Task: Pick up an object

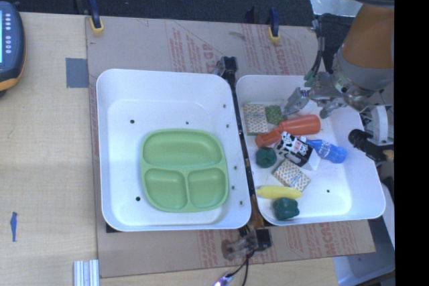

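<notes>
The right bin holds several small items. Among them are an orange carrot-shaped piece, a black-and-white patterned toy, a blue bottle, a dark green ball, a yellow banana and a green pepper. My gripper hangs over the bin's far side, just above and behind the orange piece. Its fingers are spread open with nothing between them. The arm's orange band rises to the right.
The left bin holds a light green divided plate. Two patterned blocks and a small green piece also lie in the right bin. A clamp sits between the bins at the back. A blue-and-orange device is at the far left.
</notes>
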### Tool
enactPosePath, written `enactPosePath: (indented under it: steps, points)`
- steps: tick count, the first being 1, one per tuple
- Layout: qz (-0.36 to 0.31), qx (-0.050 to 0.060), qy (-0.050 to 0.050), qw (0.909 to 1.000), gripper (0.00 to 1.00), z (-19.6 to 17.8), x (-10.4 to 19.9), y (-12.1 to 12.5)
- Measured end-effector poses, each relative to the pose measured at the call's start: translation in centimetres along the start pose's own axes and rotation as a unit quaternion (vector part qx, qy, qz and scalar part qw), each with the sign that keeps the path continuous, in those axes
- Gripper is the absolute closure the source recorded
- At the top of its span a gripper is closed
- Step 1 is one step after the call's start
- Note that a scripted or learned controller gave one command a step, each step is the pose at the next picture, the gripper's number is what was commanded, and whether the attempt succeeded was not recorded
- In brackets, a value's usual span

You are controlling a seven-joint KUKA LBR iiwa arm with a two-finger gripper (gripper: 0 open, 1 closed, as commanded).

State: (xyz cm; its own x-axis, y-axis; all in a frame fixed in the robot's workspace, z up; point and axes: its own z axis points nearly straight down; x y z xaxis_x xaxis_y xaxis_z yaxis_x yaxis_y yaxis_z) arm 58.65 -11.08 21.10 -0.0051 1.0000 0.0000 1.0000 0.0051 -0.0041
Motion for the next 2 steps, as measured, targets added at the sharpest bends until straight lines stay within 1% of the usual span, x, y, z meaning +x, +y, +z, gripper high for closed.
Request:
enactPosePath:
  steps: [1, 2]
  points:
    - [-0.001, 0.002, -0.001, 1.0000, 0.00, 12.6, -2.1, 4.3]
    - [-0.002, -0.002, -0.001, 1.0000, 0.00, 11.8, 0.9, 7.2]
